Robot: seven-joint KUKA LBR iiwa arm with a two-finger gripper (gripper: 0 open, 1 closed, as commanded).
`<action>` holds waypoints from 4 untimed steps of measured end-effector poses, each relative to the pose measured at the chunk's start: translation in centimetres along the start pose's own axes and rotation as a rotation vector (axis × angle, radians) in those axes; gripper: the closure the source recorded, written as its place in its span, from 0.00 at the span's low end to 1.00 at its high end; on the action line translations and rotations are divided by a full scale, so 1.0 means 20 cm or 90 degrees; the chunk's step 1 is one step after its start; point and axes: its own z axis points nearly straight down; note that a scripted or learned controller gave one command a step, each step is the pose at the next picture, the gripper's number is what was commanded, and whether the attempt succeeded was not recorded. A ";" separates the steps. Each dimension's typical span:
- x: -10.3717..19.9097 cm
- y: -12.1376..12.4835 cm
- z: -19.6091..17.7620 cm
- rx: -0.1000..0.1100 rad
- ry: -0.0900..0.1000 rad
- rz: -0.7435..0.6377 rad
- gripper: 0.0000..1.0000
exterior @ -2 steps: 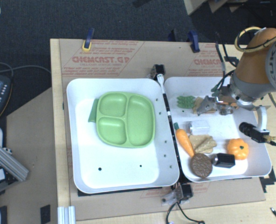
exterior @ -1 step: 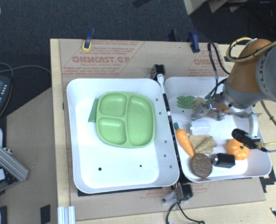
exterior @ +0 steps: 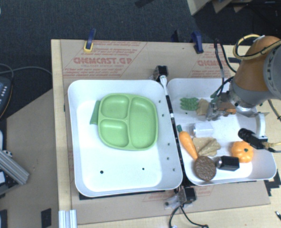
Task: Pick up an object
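Here, orange carrot (exterior: 188, 145), tapered, green-tipped.

Green divided plate (exterior: 128, 121) in left bin (exterior: 83, 165)

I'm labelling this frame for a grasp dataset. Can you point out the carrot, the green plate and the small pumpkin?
carrot (exterior: 188, 144), camera view, middle of its orange body.
green plate (exterior: 128, 121), camera view, ridge where its three compartments meet.
pumpkin (exterior: 241, 151), camera view, centre of its orange top.
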 end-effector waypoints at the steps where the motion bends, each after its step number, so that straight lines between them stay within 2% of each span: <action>1: 0.02 0.01 -0.22 -0.004 -0.001 -0.001 1.00; 3: 0.00 -0.01 -0.66 -0.004 -0.001 -0.001 1.00; 4: 0.26 -0.07 -0.71 0.001 0.002 -0.004 1.00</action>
